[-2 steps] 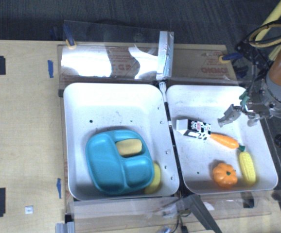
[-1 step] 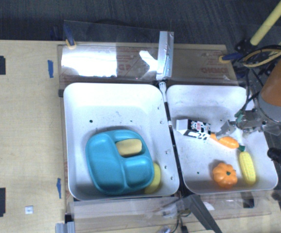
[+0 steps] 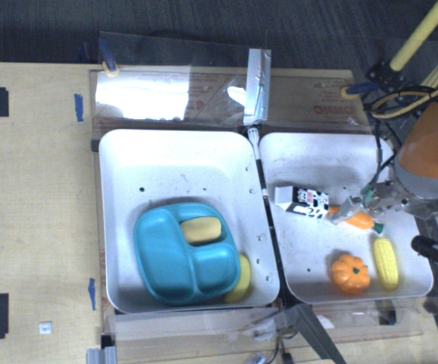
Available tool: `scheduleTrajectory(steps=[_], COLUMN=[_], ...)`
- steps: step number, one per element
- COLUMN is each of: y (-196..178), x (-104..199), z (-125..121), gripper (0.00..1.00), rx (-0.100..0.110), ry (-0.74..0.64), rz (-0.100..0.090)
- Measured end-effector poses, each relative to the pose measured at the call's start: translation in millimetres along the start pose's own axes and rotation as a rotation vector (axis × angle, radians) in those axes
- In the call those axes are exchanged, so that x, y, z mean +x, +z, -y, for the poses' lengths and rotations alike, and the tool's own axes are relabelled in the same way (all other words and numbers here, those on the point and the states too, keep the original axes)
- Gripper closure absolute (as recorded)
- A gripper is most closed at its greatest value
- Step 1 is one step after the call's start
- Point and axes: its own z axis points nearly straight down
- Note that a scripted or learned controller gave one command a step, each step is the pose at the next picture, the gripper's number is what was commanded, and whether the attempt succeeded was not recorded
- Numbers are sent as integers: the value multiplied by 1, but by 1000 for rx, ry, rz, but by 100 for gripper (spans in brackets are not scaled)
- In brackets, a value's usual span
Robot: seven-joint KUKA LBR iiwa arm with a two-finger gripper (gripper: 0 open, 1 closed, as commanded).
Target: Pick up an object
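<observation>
From my remote seat I see the grey arm with its orange band [image 3: 429,149] entering at the right, partly cut off by the frame edge, and its two-finger gripper [image 3: 364,201] sits low over the right shallow white bin [image 3: 310,154]. The wrist body covers most of the tool, so I cannot tell how the gripper is set or whether it has anything in it. Directly under the gripper lies a small orange carrot-like toy with a green tip [image 3: 360,220], touching or nearly touching the tool; the overlap is too muddled to say which. Just left of the gripper lies a flat white card or packet with black markings [image 3: 304,200]. Below the gripper sits a round orange toy pumpkin [image 3: 351,272], and beside that, an upright-lying yellow corn cob [image 3: 386,262] near the bin's lower right wall. Well to the gripper's left, in the left shallow white bin [image 3: 128,173], rests a blue plastic divided tray [image 3: 175,260] with a pale yellow bun-shaped piece [image 3: 202,230] in one compartment. A round yellow object [image 3: 242,279] peeks out from the tray's lower right edge, mostly hidden, perhaps a lemon.
</observation>
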Motion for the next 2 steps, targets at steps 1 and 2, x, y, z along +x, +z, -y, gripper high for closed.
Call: scheduleTrajectory(steps=[1,2], y=[-12,-120], x=[-1,57], z=[-2,-37], gripper=[100,100], rx=[-6,-6], ry=[1,100], rz=[3,0])
